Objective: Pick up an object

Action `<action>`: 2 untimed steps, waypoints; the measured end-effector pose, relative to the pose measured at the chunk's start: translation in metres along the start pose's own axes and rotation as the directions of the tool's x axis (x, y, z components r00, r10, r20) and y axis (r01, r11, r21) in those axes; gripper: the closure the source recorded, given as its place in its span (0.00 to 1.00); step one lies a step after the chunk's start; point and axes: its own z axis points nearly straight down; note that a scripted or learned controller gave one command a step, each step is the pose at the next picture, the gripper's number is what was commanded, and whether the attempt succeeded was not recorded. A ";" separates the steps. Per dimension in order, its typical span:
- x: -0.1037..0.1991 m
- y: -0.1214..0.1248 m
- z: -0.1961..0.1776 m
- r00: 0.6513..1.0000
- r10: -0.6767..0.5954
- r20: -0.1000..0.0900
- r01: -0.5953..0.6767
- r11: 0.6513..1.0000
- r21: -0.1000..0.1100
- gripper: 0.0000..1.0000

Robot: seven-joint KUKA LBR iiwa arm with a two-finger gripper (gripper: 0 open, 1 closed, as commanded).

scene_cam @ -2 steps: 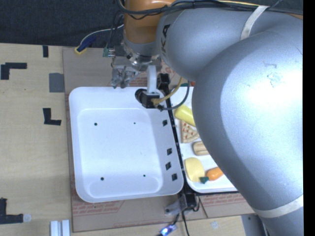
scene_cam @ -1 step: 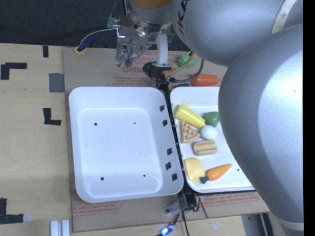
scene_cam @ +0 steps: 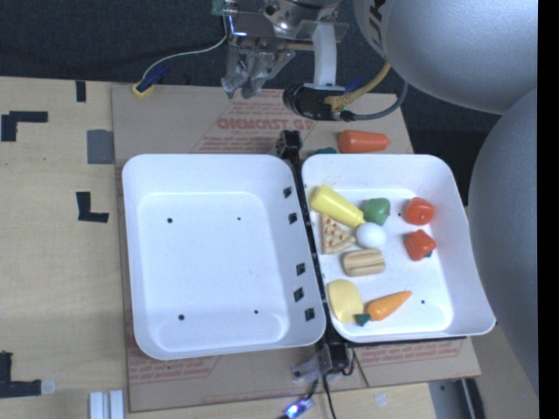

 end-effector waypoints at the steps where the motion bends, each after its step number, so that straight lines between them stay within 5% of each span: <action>1: 0.001 -0.071 -0.084 1.000 -0.002 0.000 0.002 1.000 0.003 1.00; 2: -0.006 -0.119 -0.101 1.000 0.000 0.003 0.000 1.000 0.009 1.00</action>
